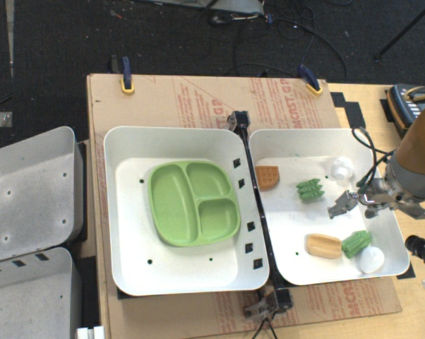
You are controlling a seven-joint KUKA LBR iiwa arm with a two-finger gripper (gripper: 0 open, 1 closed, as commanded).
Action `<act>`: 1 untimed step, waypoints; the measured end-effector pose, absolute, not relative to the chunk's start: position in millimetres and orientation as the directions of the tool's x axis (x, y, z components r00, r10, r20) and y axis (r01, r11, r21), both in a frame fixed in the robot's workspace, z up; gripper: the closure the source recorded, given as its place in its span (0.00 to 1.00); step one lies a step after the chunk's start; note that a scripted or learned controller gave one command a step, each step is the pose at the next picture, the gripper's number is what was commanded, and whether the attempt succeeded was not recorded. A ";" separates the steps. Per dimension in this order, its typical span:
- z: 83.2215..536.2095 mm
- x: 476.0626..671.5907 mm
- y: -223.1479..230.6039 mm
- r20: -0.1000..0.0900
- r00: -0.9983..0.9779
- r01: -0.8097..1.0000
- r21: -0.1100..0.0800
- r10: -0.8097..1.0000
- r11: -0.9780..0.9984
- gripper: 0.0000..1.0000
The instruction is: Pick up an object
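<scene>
1. A cardboard-topped bench [198,97] stands over dark carpet strewn with cables and carries two white bins side by side.
2. The left bin [121,210] holds a green divided plate [195,202].
3. The right bin [290,147] holds a brown block [267,176] at its far left, a small green piece [310,189], a clear cup [340,167], a tan piece [323,246], a second green piece [356,244] and a white ball [371,259].
4. The tool [343,205] hangs over the right bin between the two green pieces, pinching nothing; whether its fingers are spread I cannot tell.
</scene>
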State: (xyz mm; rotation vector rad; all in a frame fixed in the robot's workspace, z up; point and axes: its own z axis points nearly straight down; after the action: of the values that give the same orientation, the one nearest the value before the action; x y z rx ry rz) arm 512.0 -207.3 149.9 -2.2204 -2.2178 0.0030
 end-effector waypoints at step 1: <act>96.1 511.1 -206.3 0.002 0.001 1.000 -0.005 1.000 -0.001 0.00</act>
State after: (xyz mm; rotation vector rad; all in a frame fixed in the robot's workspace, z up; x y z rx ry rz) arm 511.1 -206.3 96.1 -2.2193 -2.2172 0.0034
